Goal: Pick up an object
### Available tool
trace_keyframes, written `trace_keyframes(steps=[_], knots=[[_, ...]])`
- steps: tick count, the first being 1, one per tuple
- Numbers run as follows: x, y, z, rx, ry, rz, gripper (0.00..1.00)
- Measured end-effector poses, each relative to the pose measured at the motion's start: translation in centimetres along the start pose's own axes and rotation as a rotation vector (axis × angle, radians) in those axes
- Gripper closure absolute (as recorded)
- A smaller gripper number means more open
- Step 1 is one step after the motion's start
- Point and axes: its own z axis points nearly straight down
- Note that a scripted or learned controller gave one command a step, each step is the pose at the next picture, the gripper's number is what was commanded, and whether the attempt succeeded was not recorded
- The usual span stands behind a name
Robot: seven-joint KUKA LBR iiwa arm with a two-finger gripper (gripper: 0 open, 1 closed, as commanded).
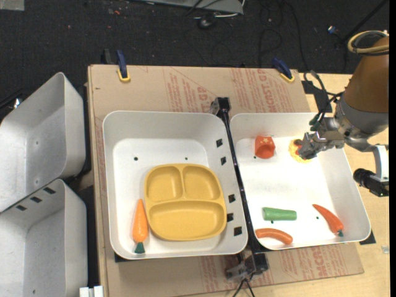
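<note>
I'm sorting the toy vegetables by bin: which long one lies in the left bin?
The orange carrot, lying beside the yellow plate. The other three long ones all lie in the right bin.

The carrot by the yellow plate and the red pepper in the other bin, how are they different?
The carrot is orange and plump; the red pepper is red and thinner. The carrot lies in the left bin, nearly straight up and down in the picture, beside the yellow plate. The red pepper lies slanted near the right bin's lower right corner. Both are long, pointed toy vegetables, and both lie far from the gripper.
</note>
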Motion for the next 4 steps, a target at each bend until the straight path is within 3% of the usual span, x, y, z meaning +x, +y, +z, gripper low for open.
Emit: trace_keyframes(steps=[3,4], knots=[[16.3,4.4,0.6,0.003,0.003,-0.006,1.00],[21.2,4.5,-1.4,0.003,0.004,-0.005,1.00]])
